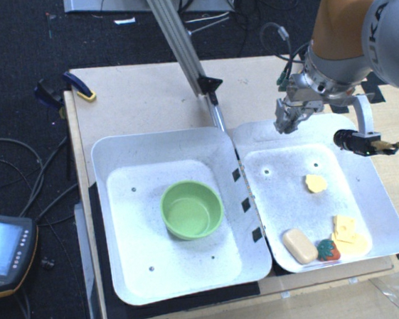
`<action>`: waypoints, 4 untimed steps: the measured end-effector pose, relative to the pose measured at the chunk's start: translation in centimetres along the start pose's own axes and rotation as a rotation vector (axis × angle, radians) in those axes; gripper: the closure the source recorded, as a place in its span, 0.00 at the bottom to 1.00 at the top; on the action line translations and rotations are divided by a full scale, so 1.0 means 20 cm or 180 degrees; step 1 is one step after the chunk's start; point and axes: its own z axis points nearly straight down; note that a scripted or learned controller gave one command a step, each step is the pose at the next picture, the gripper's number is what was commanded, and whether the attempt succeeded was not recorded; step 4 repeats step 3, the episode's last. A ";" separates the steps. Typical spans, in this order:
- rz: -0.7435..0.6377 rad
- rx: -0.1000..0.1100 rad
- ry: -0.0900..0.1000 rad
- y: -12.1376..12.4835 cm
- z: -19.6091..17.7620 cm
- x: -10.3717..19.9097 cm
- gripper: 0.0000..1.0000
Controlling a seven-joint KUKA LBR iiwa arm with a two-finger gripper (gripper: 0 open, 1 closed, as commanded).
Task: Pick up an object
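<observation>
Four small objects lie in your right bin [375, 192]; the yellow piece [317, 183] sits nearest, below the gripper [286, 125]. I cannot tell the jaws' state, so descend straight and centre over it.

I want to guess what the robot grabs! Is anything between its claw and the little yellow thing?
No. In the camera view, bare white bin floor lies between the gripper and the small yellow piece.

The grey and orange robot arm [356, 23] ran off the top and right edges. Its dark metal claw [286, 122] was too small to read. The handheld screen pendant [2, 249] was cropped left.
</observation>
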 end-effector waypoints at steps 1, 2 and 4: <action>-0.0002 0.0002 0.0001 0.02 -0.02 0.28 1.00; 0.0001 0.0008 -0.0001 0.04 0.07 0.53 1.00; 0.0004 0.0003 -0.0004 0.10 0.09 0.76 1.00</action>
